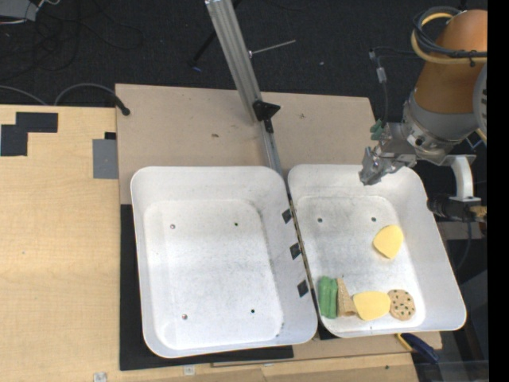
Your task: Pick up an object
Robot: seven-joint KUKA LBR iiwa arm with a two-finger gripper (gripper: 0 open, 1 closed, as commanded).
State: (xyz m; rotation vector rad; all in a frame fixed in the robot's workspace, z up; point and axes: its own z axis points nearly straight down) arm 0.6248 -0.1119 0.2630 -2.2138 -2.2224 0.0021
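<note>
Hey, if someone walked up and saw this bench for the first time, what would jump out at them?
Probably the arm's orange band at the upper right, with the gripper poised over the far edge of the right bin. Next, the small bright items in that bin: a yellow piece alone near the middle, and along the near edge a row of green piece, tan piece, second yellow piece and cookie.

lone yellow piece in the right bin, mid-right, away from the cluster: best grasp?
Judging from this view: come straight down on the yellow piece and pinch across its narrower width. It lies flat on the right bin floor, clear on all sides, unlike the packed group by the cookie. The tool sits above the bin's far edge.
</note>
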